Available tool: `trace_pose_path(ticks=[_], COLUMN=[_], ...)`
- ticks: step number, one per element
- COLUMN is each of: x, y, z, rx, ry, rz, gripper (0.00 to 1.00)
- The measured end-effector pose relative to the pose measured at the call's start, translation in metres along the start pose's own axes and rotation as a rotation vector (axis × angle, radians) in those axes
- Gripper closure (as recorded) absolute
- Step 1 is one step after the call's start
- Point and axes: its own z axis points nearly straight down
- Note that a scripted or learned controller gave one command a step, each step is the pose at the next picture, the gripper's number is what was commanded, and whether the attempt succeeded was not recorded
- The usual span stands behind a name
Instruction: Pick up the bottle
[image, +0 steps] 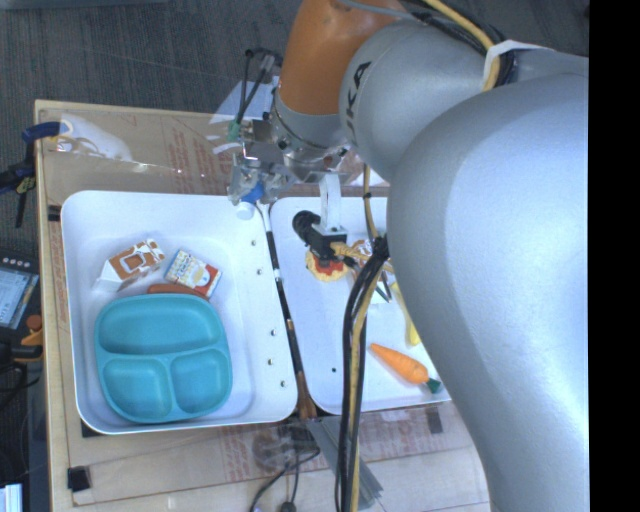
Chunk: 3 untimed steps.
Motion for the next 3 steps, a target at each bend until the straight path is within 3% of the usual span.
trace_pose_path(ticks=[1,2,3], x=[-0.051,-0.082,-0.141], y=[-0.021,-0.053,-0.058], z=[-0.006,-0.041,-0.068], rx=[0.005,0.003,-0.001], ry=[0.0,0.001,-0.002], rz=[-0.588,-1.146,-1.863], gripper=[1.0,1.0,1.0])
